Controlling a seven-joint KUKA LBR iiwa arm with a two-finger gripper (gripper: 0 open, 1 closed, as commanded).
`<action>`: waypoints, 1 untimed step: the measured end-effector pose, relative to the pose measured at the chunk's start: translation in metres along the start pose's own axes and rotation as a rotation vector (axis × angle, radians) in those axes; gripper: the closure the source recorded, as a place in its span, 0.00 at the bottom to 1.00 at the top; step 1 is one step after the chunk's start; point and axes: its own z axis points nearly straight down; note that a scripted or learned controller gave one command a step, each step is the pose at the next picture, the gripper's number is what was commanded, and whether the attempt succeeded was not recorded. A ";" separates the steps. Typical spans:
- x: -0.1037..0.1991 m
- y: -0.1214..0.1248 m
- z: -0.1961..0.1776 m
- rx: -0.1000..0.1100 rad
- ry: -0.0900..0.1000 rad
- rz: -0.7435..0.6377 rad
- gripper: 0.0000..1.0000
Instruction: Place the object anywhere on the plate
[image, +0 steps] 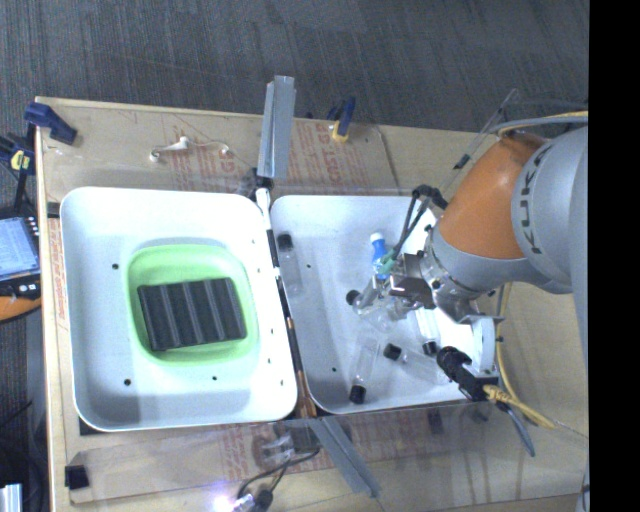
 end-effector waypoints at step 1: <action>0.000 0.000 0.000 0.000 0.000 0.000 0.00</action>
